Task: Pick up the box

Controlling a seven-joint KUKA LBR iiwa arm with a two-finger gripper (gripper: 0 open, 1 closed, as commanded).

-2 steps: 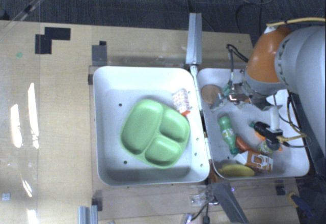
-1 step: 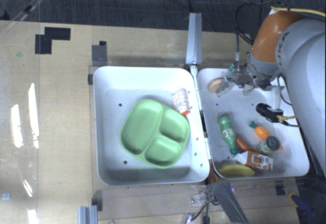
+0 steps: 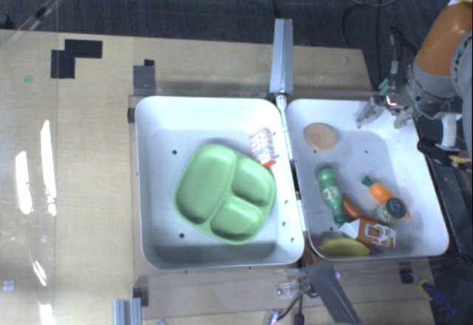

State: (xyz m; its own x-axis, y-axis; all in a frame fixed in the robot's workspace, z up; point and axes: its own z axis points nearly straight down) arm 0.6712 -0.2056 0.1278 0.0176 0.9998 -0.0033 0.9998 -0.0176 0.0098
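Observation:
The box (image 3: 374, 232) is a small orange and white carton lying flat near the front of the right bin (image 3: 414, 168), beside a banana (image 3: 344, 246). My gripper (image 3: 384, 115) hangs over the bin's back right corner, far behind the box. Its fingers are spread open and hold nothing. The grey arm with its orange band (image 3: 443, 35) comes in from the right edge.
The right bin also holds a round tan disc (image 3: 321, 136), a green bottle (image 3: 329, 189), an orange bottle with a dark cap (image 3: 386, 200) and a small red piece (image 3: 352, 208). A green divided plate (image 3: 225, 192) and a small wrapped packet (image 3: 262, 146) lie in the left bin (image 3: 159, 168).

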